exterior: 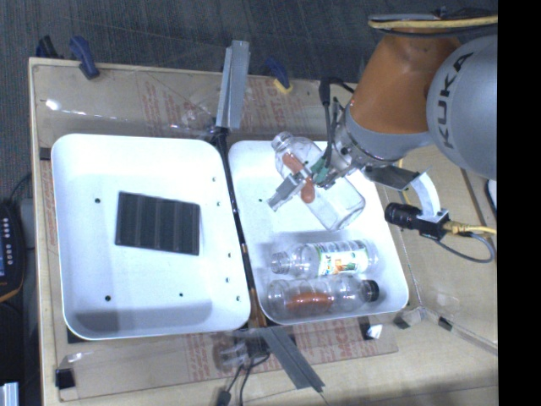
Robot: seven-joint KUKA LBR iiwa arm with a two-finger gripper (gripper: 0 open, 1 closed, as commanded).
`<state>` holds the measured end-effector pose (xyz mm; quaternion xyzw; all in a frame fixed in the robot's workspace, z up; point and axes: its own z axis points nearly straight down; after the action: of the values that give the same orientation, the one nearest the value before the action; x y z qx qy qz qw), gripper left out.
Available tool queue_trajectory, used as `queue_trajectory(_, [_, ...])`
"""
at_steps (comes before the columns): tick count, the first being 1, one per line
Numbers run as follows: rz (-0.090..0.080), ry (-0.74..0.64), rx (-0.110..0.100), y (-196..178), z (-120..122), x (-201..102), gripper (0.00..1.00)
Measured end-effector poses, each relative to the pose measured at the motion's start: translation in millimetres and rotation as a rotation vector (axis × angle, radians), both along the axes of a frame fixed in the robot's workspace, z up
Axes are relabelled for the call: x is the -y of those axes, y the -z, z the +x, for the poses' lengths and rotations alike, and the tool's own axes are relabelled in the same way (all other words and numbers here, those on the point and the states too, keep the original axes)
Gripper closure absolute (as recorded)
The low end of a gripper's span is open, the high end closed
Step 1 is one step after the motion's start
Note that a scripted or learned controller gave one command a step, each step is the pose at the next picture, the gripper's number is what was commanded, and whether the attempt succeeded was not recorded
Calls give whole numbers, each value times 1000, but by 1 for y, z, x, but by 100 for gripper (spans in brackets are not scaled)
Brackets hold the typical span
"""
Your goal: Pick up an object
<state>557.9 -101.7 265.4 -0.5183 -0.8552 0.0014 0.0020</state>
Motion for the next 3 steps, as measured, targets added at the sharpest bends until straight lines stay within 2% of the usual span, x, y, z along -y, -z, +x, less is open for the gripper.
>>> queue_trajectory(1, [0,83,-2,48,3,-33,0])
queue_trajectory(2, [0,143,-3,102,31,6,0])
queue_trajectory(3, [-1,30,2,164,76,25,0])
